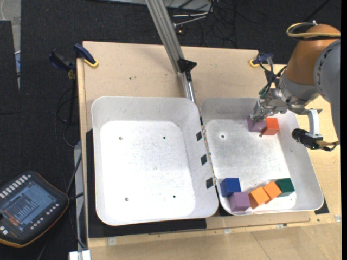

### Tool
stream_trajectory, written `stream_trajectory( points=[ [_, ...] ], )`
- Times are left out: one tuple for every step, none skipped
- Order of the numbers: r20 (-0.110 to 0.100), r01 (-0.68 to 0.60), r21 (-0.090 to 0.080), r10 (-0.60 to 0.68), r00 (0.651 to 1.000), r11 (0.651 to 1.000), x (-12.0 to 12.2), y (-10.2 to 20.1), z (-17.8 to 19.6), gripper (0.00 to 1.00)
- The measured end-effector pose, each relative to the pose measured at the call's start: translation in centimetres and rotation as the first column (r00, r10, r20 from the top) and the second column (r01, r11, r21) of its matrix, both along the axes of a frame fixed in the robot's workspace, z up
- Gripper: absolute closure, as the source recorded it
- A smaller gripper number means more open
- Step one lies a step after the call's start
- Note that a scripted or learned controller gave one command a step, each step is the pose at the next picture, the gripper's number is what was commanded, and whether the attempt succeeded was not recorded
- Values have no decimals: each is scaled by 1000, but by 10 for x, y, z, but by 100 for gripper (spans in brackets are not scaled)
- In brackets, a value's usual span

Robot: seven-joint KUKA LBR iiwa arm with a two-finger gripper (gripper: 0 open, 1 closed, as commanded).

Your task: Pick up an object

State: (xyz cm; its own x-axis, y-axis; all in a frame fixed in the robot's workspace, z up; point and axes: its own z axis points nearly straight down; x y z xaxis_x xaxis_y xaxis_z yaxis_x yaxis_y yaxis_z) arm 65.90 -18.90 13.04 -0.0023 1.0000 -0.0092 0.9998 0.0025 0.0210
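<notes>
- The gripper [262, 114] is low at the far end of the right bin [303, 167], coming in from the right under the grey arm w/ orange band [309, 58].
- Right below its tip lie two blocks, touching each other: a purple block [255, 125] and an orange block [271, 125] just beside it on the right.
- The gripper tip is at the top edge of the purple block, prob. touching it; open or closed cannot be told from this view, and no block is seen between the fingers.
- At the near end of the same bin, well apart from the gripper, four more blocks sit in a row: blue block [230, 186], second purple block [240, 201], second orange block [259, 195], green block [284, 187].
- The left bin [103, 145] sits beside the right bin, on the wooden bench [141, 69].
</notes>
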Motion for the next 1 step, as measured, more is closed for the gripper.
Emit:
stream_trajectory(
  points=[
    [-14, 0, 7, 0, 1000, 1000, 10, -5, 50, 100]
  ],
)
